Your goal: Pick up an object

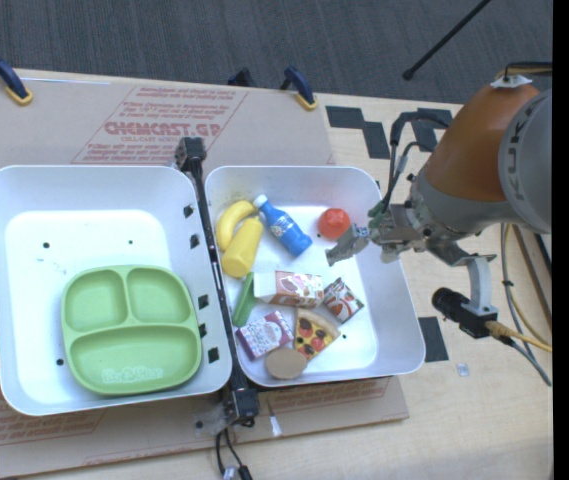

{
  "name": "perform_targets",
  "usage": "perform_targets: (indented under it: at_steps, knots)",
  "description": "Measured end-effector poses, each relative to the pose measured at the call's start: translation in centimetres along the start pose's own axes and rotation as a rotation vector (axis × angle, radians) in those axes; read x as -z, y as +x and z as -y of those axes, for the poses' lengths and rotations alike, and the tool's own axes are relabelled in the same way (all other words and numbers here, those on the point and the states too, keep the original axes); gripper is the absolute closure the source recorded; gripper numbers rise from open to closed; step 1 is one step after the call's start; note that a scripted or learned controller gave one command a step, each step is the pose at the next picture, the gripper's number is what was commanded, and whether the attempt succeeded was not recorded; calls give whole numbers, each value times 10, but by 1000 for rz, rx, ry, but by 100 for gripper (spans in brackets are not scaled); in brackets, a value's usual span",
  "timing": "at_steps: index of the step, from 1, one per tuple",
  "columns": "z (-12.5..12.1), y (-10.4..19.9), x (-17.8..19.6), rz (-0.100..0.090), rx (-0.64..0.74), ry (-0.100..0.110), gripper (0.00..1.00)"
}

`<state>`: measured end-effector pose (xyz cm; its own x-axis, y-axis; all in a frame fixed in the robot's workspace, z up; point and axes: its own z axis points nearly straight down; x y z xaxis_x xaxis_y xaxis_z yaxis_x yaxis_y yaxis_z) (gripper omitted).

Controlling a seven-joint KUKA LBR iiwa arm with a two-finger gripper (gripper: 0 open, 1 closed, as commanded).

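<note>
- While the grey arm with its orange band point(484, 158) reaches in from the right of the frame, the pale wooden surface point(484, 388) carries two shallow white bins side by side.
- The left white bin point(24, 218) holds a light green divided plastic plate point(129, 328) at its lower middle.
- The right white bin point(389, 308) holds the candidates for picking: a yellow banana-shaped toy point(236, 230) and a blue bottle with a white cap point(282, 224) at upper left, a small red-orange ball point(334, 221) at upper right, and small printed food packets point(299, 288) clustered lower down.
- The claw point(359, 240) hangs over the bin's right part, just beside the red-orange ball and apart from it; nothing is between its fingers, and whether they are spread or pressed together I cannot tell.
- By my judgement this is the approach step, with nothing lifted yet.
- The next move likely calls for centring over the ball, or another item, then descending to close on it; a round ball may roll away.
</note>
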<state>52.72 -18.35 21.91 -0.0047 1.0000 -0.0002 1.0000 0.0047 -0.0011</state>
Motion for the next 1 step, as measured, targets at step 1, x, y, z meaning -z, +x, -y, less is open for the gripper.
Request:
perform_targets:
  at_steps: [1]
  knots:
    - [50,-29,-125,0,1,0,0]
